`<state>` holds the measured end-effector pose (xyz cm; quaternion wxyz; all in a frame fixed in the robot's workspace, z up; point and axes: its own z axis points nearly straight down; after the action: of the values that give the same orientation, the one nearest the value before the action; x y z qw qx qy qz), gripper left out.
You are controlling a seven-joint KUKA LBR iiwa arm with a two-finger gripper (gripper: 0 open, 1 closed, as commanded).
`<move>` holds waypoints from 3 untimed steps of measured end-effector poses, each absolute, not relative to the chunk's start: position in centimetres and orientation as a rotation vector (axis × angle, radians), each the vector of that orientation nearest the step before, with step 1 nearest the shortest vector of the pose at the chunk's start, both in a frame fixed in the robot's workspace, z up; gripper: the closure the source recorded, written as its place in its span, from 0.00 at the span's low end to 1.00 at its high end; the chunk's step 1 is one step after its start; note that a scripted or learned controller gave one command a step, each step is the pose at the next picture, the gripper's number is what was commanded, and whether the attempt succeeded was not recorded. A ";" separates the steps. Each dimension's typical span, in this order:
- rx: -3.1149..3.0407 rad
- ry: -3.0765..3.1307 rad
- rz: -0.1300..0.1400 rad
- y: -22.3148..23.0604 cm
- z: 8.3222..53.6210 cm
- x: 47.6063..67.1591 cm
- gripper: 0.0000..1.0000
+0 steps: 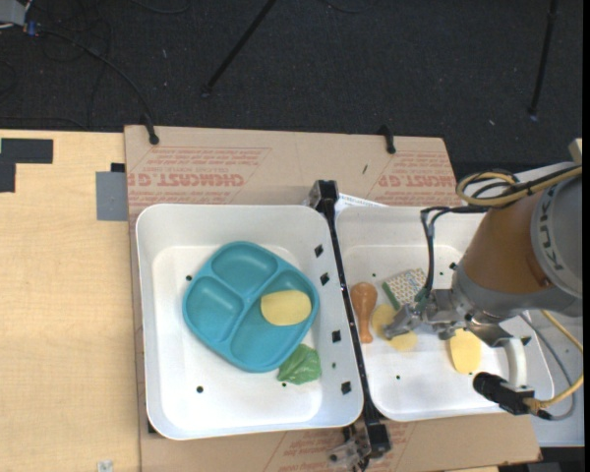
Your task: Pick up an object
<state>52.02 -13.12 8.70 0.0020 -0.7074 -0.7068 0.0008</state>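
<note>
Left bin point(167, 264): teal divided plate point(226, 308), yellow piece point(286, 308) in one of its compartments, green leafy item point(300, 366) touching the plate's near edge. Right bin point(413, 406): orange-brown drumstick-shaped toy point(364, 306) beside the divider, checkered piece point(405, 284), small yellow bit point(403, 341), larger yellow piece point(464, 353). Arm point(516, 254) enters from right, low over right bin; gripper point(401, 323) right at the small yellow bit. Can't tell fingers' state.

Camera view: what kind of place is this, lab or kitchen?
Most likely a robot lab test bench, not a kitchen: two white bins on cardboard, toy-like food such as a yellow piece on a teal plate, and loose cables on dark floor.
</note>
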 end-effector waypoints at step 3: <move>-2.220 -2.223 0.000 -13.5 21.1 52.9 1.00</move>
<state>52.87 -13.45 21.10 -0.0001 -0.7066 -0.7076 0.0000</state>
